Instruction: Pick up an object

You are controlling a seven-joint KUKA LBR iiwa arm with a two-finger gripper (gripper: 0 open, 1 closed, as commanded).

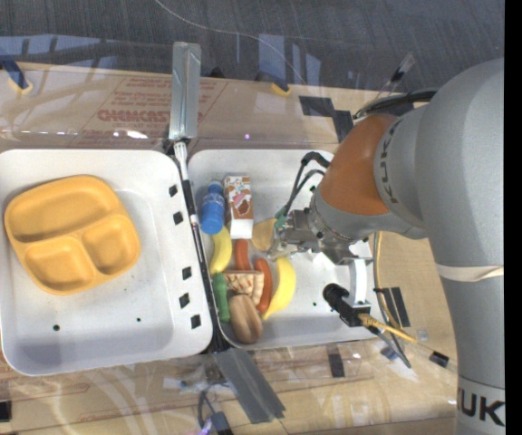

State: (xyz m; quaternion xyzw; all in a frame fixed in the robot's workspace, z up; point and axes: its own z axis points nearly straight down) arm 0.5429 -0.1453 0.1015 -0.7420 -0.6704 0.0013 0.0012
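My end effector (284, 240) hovers low over the right bin (311, 166), above the yellow banana (284, 286) in the food pile. Spread or pressed together, I cannot tell. The items are packed tight; I could nudge the hot dog (263, 284) or slip off the banana's curve.

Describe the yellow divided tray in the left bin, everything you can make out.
The yellow tray looks like moulded plastic, with rounded corners and three compartments: one long one along its upper side and two smaller ones below it. It lies flat and right side up on the floor of the left bin, in that bin's upper left part, turned slightly askew to the bin's walls. Nothing lies in it or touches it.
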